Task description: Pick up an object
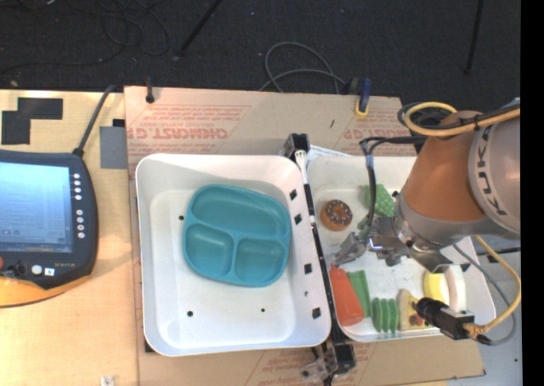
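The gripper [348,250] hangs low in the right bin [395,173]; whether it is apart or together cannot be told. A chocolate donut [337,214] lies near, toward the bin's far side. An orange-red carrot-like piece [346,297] lies near on the other side, with a green ridged pod [387,315] beyond. A teal divided plate [238,235] sits in the left bin [170,308].

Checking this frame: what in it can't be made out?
Camera view:
- Whether the gripper holds anything: too small, set against clutter.
- Much of the right bin floor: hidden under the arm.
- The green object by the far wall: partly covered by the arm.
- The yellow object near the front corner: too small to identify.
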`<state>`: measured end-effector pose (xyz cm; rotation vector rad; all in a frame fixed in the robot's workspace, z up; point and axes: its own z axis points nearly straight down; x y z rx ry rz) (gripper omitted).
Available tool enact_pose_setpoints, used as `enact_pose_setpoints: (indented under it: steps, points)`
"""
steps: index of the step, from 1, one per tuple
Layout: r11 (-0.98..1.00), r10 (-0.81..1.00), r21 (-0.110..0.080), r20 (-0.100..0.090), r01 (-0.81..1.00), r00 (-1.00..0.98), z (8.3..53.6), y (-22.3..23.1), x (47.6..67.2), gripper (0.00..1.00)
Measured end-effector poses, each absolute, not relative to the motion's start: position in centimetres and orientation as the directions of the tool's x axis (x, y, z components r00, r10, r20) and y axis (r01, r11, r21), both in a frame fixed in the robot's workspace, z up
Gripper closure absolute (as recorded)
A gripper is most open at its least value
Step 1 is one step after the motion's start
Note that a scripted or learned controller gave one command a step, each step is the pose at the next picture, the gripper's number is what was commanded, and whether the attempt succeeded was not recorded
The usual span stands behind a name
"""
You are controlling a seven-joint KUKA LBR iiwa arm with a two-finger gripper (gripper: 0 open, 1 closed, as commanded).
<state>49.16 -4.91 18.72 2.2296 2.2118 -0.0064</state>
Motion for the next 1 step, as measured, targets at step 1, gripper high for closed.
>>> enact_pose_setpoints:
  steps: [1]
  points:
    - [0.001, 1.0, -0.006, 0.002, 1.0, -0.001, 18.69, -1.84, 47.45, 0.0]
